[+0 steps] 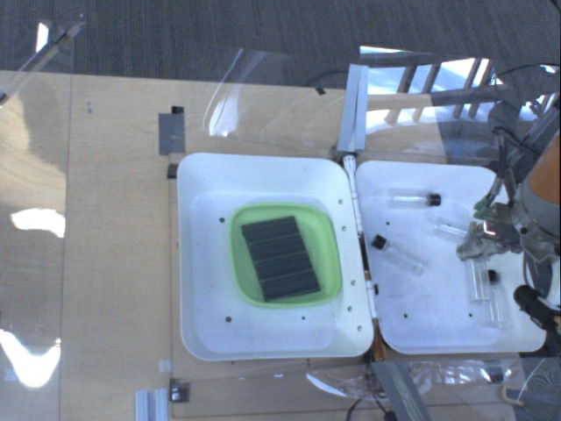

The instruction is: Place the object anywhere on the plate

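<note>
Claw (487,235) over right bin (394,323), three clear vials (412,201), one green plate (329,261)

plate (326,261) in left bin (202,323) — block (280,259) on it

We note two white bins side by side on a pale wooden bench (105,261), the left bin (202,323) and the right bin (412,331) meeting along a hinge-like seam at centre. We see a grey metal bracket (352,112) standing just behind that seam and a small dark grey block (172,132) on the bench behind the left bin's far corner. Beyond the bench we record dark carpet (219,16), with bright window glare on the bench's left part.
</note>
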